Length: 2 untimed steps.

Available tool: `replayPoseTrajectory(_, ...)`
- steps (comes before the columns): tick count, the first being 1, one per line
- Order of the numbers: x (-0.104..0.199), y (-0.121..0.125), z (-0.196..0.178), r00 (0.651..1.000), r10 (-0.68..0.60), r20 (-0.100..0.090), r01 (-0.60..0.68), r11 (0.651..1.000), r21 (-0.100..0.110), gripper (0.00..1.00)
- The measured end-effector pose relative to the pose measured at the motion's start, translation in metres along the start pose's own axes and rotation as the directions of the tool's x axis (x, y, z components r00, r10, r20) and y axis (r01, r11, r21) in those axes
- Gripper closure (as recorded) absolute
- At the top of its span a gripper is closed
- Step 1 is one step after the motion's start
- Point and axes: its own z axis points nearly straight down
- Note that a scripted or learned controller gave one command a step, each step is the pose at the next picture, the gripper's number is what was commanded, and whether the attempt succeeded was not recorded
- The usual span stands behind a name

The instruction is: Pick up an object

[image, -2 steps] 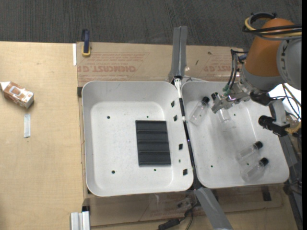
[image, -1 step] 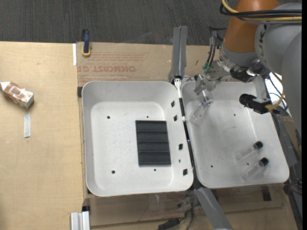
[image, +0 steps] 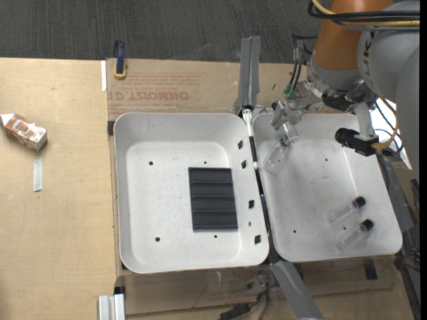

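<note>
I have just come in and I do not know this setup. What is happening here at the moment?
A grey robot arm reaches in from the right and holds its tool over the upper left corner of the right bin. Two small clear vials with black caps lie near that bin's lower right corner, apart from the tool. A black ridged block lies in the left bin. Nothing is seen in the tool, so no object looks picked up yet.

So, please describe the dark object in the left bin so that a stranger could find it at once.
Find the two white bins; take the left bin. Near its middle lies a flat black ribbed block, rectangular, its long side running toward the camera. The small clear vials with dark caps lie in the right bin, near its lower right corner.
</note>
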Motion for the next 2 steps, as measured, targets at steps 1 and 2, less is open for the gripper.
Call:
replayPoseTrajectory(1, -0.0005, 0.0002, -0.0087, 1.0, -0.002, 0.002, 0.002, 1.0, 0.0, 1.0)
replayPoseTrajectory(2, -0.0009, 0.0004, -0.0169, 1.0, -0.004, 0.004, 0.004, 1.0, 0.001, 1.0)
